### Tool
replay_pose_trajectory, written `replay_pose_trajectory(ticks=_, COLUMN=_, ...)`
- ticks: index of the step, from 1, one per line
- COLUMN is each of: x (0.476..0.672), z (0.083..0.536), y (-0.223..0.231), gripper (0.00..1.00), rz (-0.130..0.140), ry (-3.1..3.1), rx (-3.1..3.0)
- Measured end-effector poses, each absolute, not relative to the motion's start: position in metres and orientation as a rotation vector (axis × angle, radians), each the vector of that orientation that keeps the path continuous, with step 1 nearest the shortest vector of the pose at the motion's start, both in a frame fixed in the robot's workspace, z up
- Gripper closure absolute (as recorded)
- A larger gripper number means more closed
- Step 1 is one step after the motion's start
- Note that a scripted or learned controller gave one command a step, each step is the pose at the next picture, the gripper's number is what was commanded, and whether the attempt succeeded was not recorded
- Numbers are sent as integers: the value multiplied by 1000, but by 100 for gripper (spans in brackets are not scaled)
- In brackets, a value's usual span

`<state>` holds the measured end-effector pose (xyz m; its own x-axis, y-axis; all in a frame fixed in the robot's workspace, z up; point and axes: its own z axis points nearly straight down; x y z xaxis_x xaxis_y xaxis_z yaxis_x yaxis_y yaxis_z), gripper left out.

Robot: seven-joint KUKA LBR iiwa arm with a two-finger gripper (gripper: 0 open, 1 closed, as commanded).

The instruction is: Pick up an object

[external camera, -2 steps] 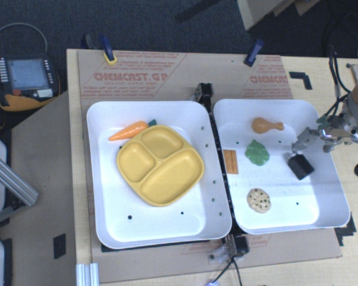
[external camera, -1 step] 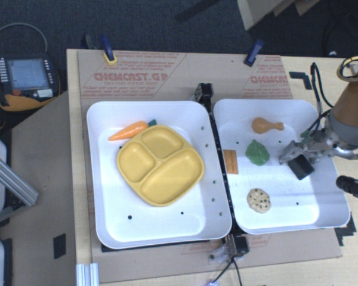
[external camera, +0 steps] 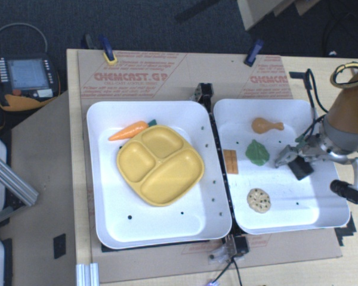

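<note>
Smooth white bins [external camera: 101, 177] hold a crinkly green leaf [external camera: 257, 153], speckled round cookie [external camera: 259, 200].

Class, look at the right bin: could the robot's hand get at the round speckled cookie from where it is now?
Probably yes. The hand hangs over the right white bin, and the round speckled cookie lies alone on bare floor. The green leafy piece sits apart from it, so nothing blocks a descent.

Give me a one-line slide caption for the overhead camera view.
Arm's tool low in the right bin beside green toy, cookie and drumstick; left bin holds yellow plate and carrot.
</note>
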<state>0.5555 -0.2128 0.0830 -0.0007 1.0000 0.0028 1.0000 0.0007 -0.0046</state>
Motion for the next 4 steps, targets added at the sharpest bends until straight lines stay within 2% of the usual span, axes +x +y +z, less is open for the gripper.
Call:
replay_pose_trajectory(ticks=1, x=556, z=95, y=-213, gripper=100, rz=1, ry=-2222, rx=-2220)
replay_pose_trajectory(ticks=3, x=544, z=200, y=-211, gripper=100, rz=-3, ry=-2226, rx=-2227)
replay_pose_trajectory(ticks=4, x=545, z=252, y=-211, gripper=100, rz=-5, ry=-2229, rx=-2226)
